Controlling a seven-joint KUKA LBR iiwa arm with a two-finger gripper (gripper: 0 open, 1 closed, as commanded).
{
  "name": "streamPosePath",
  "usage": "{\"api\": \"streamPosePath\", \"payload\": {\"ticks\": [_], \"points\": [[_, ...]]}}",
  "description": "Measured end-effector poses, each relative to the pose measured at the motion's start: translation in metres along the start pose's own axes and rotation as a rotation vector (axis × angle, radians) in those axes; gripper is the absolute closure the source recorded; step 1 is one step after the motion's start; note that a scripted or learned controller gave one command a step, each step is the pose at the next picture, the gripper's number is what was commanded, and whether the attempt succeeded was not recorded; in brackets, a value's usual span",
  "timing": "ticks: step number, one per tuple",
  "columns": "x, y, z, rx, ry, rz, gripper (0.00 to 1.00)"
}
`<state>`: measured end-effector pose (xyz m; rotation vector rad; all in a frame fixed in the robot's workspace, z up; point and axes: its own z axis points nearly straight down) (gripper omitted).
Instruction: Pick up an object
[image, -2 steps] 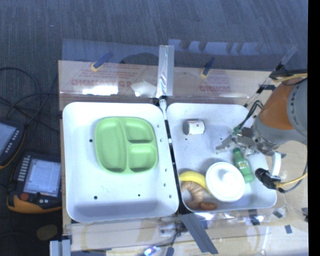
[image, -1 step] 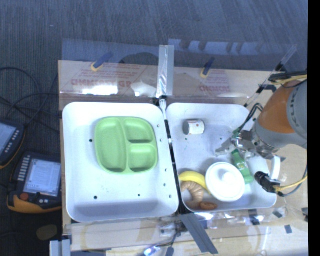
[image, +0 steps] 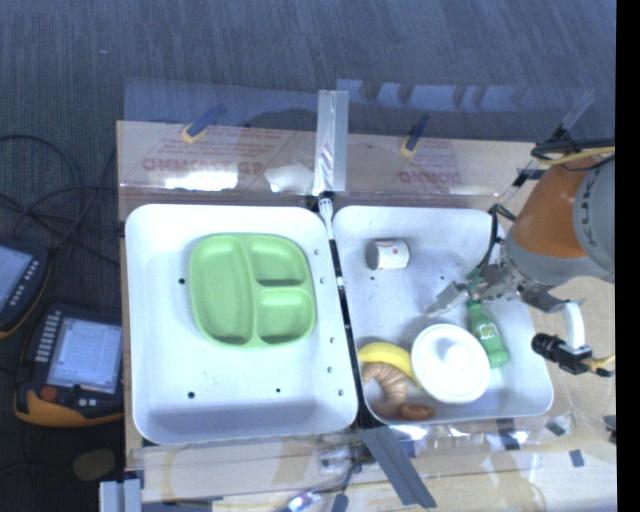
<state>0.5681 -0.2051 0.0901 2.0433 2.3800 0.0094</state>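
Grey two-finger gripper (image: 478, 290) over right bin, finger spread unclear, small green plastic bottle (image: 487, 331) just below it, round white bowl (image: 451, 362) below-left, yellow banana (image: 384, 356) farther left

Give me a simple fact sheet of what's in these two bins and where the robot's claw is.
left bin: green divided tray
right bin: small white cup on its side, green bottle, white bowl, banana, brown pastry-like item
gripper: over the right bin, just above the green bottle
arm: reaches in from the right
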Motion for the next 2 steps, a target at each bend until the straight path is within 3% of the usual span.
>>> {"api": "streamPosePath", "payload": {"ticks": [1, 2], "points": [[0.000, 0.001, -0.007, -0.003, -0.002, -0.002, 1.00], [0.063, 0.074, -0.085, 0.013, -0.002, 0.236, 1.00]]}}
